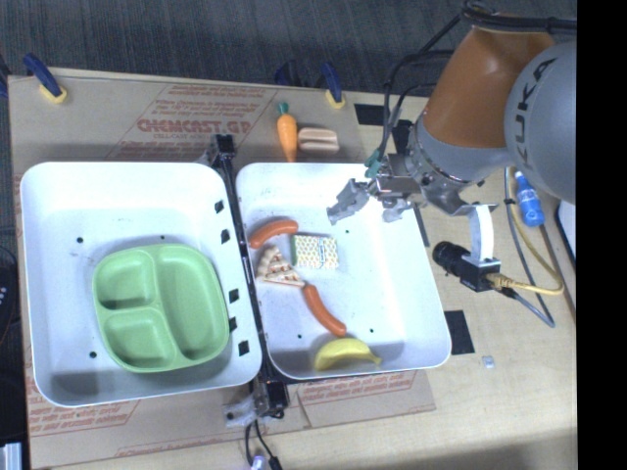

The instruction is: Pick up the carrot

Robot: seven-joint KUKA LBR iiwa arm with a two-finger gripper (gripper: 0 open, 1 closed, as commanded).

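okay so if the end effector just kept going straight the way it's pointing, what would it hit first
Probably bare floor of the right bin. The end effector points down over it; the carrot lies outside. Depth is unclear.

Showing: two white bins (59,194), one green tray (162,306), two sausages (272,230), one carrot (286,133), one banana (345,354), one bun (318,141), one waffle slice (277,265), one patterned block (315,252).

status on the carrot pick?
Gripper open, holding nothing, over right bin. Carrot outside bins, on cardboard past the bin's far rim, beside hot dog bun. Nothing blocking.

Bench (509,380): two white bins (59,262) side by side on cardboard (196,116); carrot (286,135) and hotdog bun (317,141) behind right bin.
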